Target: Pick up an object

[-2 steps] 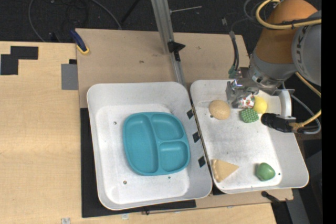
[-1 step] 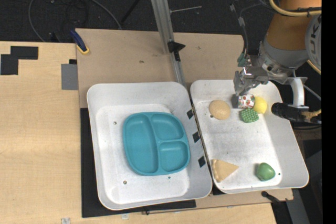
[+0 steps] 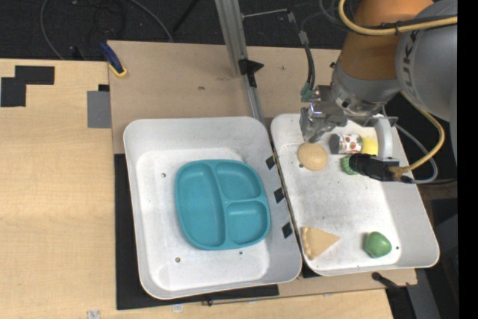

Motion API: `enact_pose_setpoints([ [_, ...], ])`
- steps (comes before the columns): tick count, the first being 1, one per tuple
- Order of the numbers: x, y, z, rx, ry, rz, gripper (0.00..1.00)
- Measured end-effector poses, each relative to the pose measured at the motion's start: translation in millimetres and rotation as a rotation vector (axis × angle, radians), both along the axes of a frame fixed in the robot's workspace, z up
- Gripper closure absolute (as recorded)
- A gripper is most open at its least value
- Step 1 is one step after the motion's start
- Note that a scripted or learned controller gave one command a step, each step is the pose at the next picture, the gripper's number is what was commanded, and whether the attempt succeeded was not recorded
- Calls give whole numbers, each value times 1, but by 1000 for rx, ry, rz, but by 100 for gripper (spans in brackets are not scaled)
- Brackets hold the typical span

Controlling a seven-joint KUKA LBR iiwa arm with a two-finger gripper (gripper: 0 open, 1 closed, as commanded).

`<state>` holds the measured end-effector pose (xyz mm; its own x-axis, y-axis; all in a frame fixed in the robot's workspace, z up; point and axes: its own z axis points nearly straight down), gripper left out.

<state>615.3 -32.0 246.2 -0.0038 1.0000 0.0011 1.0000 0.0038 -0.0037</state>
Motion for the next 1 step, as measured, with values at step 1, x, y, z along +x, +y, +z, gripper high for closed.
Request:
enact_pose_setpoints([
  [1,1,47,-17,-1,1,-3,100],
])
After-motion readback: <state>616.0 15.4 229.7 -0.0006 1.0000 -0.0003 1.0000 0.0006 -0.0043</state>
